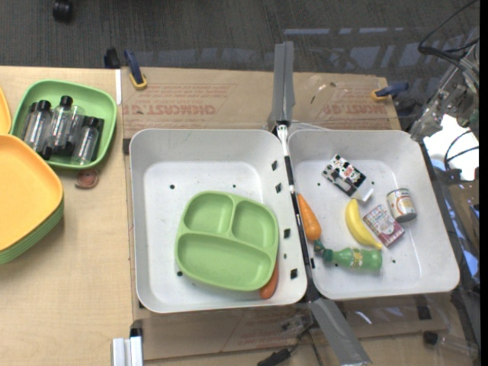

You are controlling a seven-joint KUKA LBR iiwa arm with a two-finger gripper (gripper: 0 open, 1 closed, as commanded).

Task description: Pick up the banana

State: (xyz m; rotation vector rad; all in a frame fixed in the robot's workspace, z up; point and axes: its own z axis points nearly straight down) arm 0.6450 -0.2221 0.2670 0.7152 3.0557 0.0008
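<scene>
Nearest the camera, green bottle (352, 258) lies in right bin (435, 269). Banana (359, 223) lies just above it, touching pink packet (383, 225), long axis running upper-left to lower-right. Gripper state: cannot tell. Approach not begun; next move calls for descent across banana's width

At 2 o'clock from the view's centre, against the frame margin, stands a pale grey, glossy shape (448, 107). It is tilted, with its upper end leaning toward 1 o'clock. Dark cables (451, 48) loop above it at 12 o'clock and trail past it toward 5 o'clock. The shape is blurred, washed out by glare and cut by the frame edge. It cannot be determined whether it is a link of the arm or a fixture. Joint pose, wrist orientation and claw state cannot be read from this view.
</scene>
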